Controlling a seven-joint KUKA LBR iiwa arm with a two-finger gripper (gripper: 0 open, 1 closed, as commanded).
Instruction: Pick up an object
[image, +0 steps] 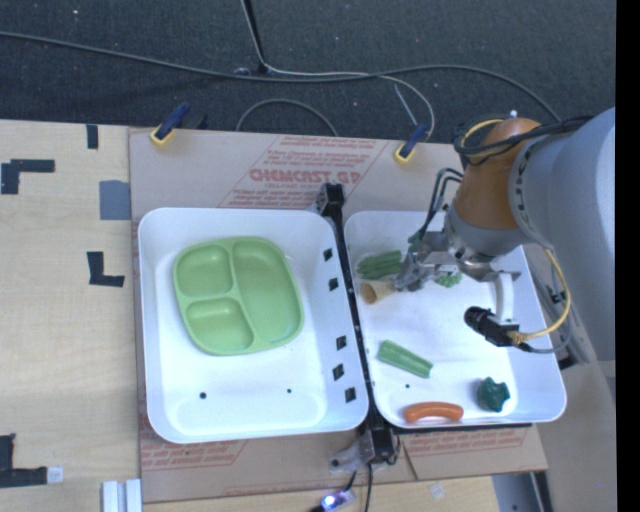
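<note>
Green and leaf-shaped, the soft plastic vegetable piece lies at the far left of the right white bin, close to the divider, with a small tan cork-like piece just near of it. Our pincer sits just right of the leaf, low over the bin floor; we cannot tell how wide it stands or whether it has anything. We judge the grasp needs centring over the leaf before closing, keeping clear of the divider wall. A green stick, an orange curved piece and a dark green lump lie well apart, nearer us.
</note>
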